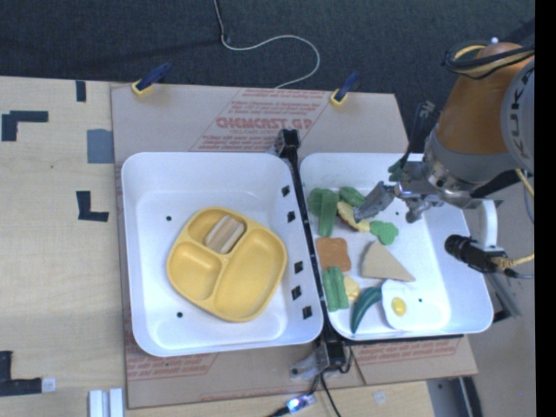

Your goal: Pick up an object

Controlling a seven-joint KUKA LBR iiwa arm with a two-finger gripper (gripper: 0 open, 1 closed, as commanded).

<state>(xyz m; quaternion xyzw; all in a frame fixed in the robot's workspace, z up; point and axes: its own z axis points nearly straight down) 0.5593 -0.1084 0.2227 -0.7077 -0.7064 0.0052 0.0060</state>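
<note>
Camera view: grey arm [486, 102] w/ orange band coming in from right, wrist bent down over right bin [452, 315], upper part. Gripper [375, 202] angled left and down, tip low among toy food near bin's top-middle. Open or clenched: can't tell, tip too dark and small. Nothing seen clearly betw. the tips.

Counts, right bin: 1 green leafy piece [324, 208] upper left by divider; 1 yellow piece [350, 216] just beside gripper tip, partly hidden; 1 small green piece [383, 230] just below tip; 1 brown square slice [334, 254] centre-left; 1 tan wedge [383, 264] right of that; 1 green stick [334, 287] w/ small yellow bit beside; 1 curved dark-green pod [365, 306]; 1 fried egg [397, 307] at bottom, touching pod.

Left bin [143, 233]: 1 yellow divided plate [228, 265], 3 compartments, 1 tan bread-like piece [225, 232] in top compartment.

Both bins on cardboard sheet [252, 120], 2 clamps at its top corners.
</note>
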